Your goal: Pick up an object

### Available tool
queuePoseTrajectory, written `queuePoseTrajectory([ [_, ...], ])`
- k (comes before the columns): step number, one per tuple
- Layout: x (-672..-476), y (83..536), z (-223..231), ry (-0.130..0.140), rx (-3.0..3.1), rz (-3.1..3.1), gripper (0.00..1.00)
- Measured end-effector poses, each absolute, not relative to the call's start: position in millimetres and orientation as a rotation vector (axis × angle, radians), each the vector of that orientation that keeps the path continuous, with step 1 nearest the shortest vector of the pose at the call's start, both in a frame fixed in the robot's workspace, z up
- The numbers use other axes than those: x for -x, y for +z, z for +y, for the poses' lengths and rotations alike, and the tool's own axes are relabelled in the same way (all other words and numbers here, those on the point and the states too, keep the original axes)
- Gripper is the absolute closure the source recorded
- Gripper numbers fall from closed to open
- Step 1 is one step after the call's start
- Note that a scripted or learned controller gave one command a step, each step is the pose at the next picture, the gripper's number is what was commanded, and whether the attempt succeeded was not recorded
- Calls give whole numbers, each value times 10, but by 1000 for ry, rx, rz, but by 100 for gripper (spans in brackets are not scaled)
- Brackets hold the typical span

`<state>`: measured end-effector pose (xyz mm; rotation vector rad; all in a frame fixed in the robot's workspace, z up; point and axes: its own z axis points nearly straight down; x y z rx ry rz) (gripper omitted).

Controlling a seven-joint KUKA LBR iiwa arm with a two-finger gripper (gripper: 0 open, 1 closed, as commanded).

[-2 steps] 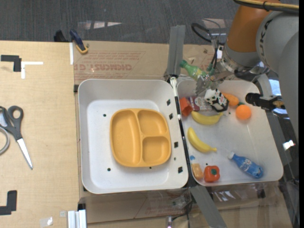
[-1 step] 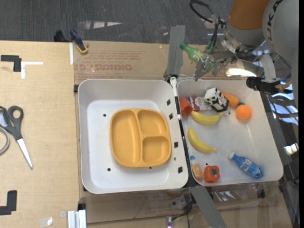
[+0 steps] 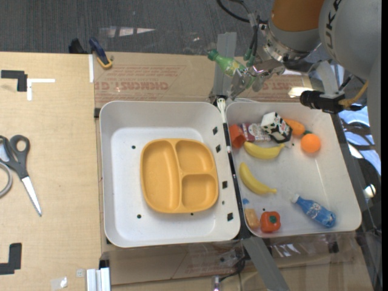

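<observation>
Right bin (image 3: 339, 180) | tool (image 3: 239, 73) above far rim | grips green bottle (image 3: 222, 60)

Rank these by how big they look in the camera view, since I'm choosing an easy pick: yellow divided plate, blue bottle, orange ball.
1. Yellow divided plate, largest by far.
2. Blue bottle.
3. Orange ball, smallest.

The tool (image 3: 242, 71) grips a green bottle (image 3: 222, 60) above the bins' far rim; below it, bananas (image 3: 262, 151) lie in the right bin (image 3: 345, 180).
</observation>
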<state>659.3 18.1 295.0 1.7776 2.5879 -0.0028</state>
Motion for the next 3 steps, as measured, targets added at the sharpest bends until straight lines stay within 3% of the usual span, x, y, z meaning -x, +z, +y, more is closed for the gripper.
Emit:
queuePoseTrajectory([
  [1, -6595, 3330, 444, -3, -1635, 2680, 100],
  [2, -5947, 2379, 935, -6, -1709, 2638, 100],
  [3, -6287, 2916, 614, -2, -1259, 2875, 100],
])
